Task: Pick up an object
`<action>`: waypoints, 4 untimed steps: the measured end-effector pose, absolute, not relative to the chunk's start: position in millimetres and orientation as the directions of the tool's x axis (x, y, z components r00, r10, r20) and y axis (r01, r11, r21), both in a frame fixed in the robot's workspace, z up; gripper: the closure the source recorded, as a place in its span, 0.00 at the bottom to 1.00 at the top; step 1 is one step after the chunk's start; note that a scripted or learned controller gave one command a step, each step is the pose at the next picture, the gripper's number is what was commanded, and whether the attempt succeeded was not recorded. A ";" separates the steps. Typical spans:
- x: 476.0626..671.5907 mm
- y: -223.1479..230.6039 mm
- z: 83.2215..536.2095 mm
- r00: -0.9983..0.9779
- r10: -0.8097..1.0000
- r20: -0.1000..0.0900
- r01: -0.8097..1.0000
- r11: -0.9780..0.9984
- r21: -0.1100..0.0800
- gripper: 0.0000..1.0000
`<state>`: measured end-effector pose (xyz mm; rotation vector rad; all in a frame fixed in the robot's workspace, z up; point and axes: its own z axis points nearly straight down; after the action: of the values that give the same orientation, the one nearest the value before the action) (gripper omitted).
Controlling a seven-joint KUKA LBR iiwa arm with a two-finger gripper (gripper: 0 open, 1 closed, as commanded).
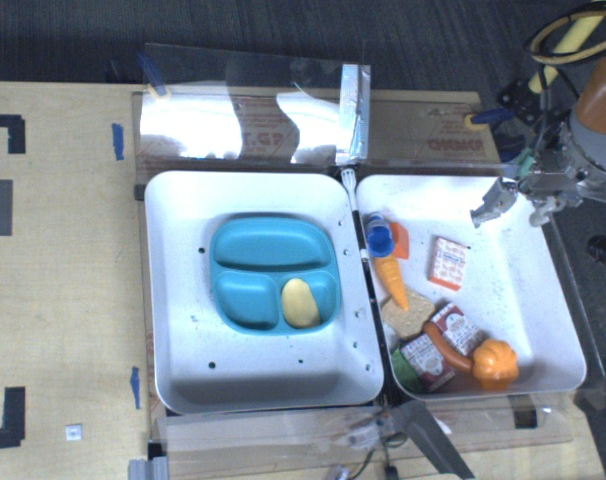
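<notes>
The tool [503,200] is seen hanging over the right bin's [558,268] upper corner, fingers spread, nothing pinched between them. No object has been lifted yet. The carrot [392,279], the card [448,263] and the orange [495,362] lie untouched below; a pick is still to be made.

Little can be read from this view; red printing runs along the brown cardboard strip [453,133] behind the right bin, but the letters are too small and blurred to make out; similar faint red marks show on the cardboard behind the left bin [253,140], washed out by glare and likewise unreadable; the small white and orange packet [448,263] in the right bin carries a printed pattern with no legible words; the dark red wrapper [438,343] near that bin's front bears label printing too blurred to read.
</notes>
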<state>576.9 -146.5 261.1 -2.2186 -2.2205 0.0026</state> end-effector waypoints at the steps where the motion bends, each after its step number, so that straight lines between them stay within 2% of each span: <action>1: 627.5 -154.1 119.7 -0.065 0.998 0.004 0.998 0.065 -0.014 0.00; 2: 602.9 -139.0 86.5 0.009 1.000 -0.001 1.000 -0.009 0.006 0.00; 3: 604.7 -140.3 96.2 0.013 1.000 -0.002 1.000 -0.013 0.010 1.00; 4: 604.3 -140.2 95.5 0.013 1.000 -0.002 1.000 -0.013 0.008 0.00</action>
<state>604.3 -140.2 95.5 -2.2404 -2.2125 -0.0072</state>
